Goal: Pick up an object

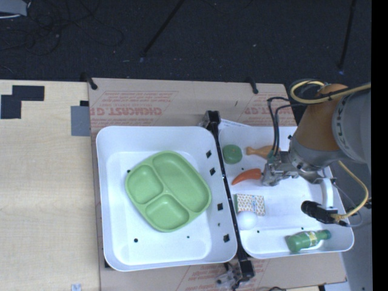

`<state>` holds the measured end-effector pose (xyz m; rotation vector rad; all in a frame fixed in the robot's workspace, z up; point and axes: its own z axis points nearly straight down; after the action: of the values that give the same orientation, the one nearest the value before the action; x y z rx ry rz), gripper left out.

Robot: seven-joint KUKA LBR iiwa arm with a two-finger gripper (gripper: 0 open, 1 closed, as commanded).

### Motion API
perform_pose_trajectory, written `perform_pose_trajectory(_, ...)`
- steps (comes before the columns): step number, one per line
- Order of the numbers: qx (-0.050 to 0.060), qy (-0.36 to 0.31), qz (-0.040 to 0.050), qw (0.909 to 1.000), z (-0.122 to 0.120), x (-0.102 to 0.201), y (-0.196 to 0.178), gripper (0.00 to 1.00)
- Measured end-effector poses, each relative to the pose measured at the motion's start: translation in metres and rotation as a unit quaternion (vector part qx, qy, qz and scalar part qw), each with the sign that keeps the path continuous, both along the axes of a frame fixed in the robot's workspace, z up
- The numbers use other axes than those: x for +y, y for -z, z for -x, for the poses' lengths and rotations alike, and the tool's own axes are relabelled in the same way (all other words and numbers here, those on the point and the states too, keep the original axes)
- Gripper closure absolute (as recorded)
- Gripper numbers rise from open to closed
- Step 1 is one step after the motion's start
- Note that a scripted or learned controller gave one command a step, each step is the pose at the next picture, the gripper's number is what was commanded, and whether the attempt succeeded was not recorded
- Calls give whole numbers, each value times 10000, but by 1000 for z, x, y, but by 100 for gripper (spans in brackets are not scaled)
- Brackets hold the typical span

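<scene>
2 shallow white bins sit side by side on the bench. The left bin (112,162) carries 1 item, a green divided plate (168,191) lying flat with 3 compartments. The right bin (285,202) carries 6 loose items, so the arm (321,132) reaches in over this bin.

Gripper position: the gripper (271,176) hangs low over the upper middle of the right bin. It is just beside the right end of the orange carrot-shaped piece (245,176). Contact between the 2 cannot be confirmed at this slant.

Gripper state: whether the tool is spread, pressed together or pinching anything cannot be told. The wrist body hides its tip. No item is seen held.

Task item: judged by closeness, the orange carrot-shaped piece is the likely target. It lies flat on the bin floor, its long axis running left to right, near the divider between the bins.

Neighbouring items:
1. A green round piece (232,154) lies just above the orange piece, apart from it.
2. A tan piece (259,151) lies above the gripper, near it.
3. A patterned packet (250,204) lies below the orange piece.
4. A white ball (247,220) touches or nearly touches the packet's lower edge.
5. A green bottle (308,240) lies on its side along the near wall, well apart.

Progress: the pick is judged not yet done.

Caution: a grasp at the narrow end may slip, and the tan piece is close enough to be knocked.
</scene>
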<state>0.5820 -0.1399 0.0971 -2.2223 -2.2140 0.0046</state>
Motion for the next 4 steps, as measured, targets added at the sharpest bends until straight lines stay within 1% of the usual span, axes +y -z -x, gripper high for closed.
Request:
perform_pose_trajectory(1, -29, -11, 5, 10000, 0, 0, -42, 100)
perform_pose_trajectory(2, -42, -27, 7, 10000, -8, 5, -90, 100)
perform_pose_trajectory(3, -47, -25, 12, 10000, -16, -2, -148, 100)
perform_pose_trajectory(4, -6, -36, -6, 10000, 3, 48, -140, 100)
